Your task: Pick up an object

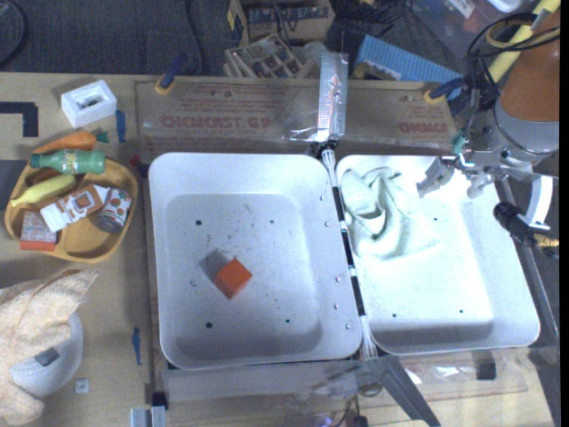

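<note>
An orange block (234,277) with a grey side lies in the left bin (178,194), a little left of its middle. A pale green-white cloth (377,213) lies crumpled in the right bin (498,318), against its left wall. My gripper (455,178) hangs over the right bin's far right part, to the right of the cloth and apart from it. Its two fingers (434,177) stand open with nothing between them.
A yellow bowl (100,244) of toy food sits left of the bins, with a beige towel (36,314) below it. A clear plastic wall (240,118) runs behind the bins. Cables and boxes crowd the back.
</note>
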{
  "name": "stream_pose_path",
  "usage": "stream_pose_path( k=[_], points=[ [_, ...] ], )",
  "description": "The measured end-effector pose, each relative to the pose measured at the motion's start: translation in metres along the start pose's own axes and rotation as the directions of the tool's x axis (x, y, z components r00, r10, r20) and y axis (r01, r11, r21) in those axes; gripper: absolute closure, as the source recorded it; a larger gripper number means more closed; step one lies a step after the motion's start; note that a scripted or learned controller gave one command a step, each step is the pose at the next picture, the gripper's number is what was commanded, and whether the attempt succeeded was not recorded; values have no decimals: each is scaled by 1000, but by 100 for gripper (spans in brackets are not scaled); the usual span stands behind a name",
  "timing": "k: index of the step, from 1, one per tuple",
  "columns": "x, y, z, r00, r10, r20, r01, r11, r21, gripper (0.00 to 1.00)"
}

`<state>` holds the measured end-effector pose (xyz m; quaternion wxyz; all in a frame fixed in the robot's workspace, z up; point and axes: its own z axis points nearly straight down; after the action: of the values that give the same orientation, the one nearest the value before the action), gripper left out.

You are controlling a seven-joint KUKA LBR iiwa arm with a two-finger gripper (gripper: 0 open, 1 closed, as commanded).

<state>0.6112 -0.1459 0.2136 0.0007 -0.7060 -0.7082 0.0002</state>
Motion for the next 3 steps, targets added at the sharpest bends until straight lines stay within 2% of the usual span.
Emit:
stream_pose_path(
  k=[1, 2, 3],
  points=[
    [51, -13, 26, 997, 73, 0, -73, 997, 1, 0],
    [45, 52, 116, 997, -72, 3, 72, 997, -6, 0],
    [46, 53, 106, 997, -74, 5, 74, 997, -9, 100]
  ],
)
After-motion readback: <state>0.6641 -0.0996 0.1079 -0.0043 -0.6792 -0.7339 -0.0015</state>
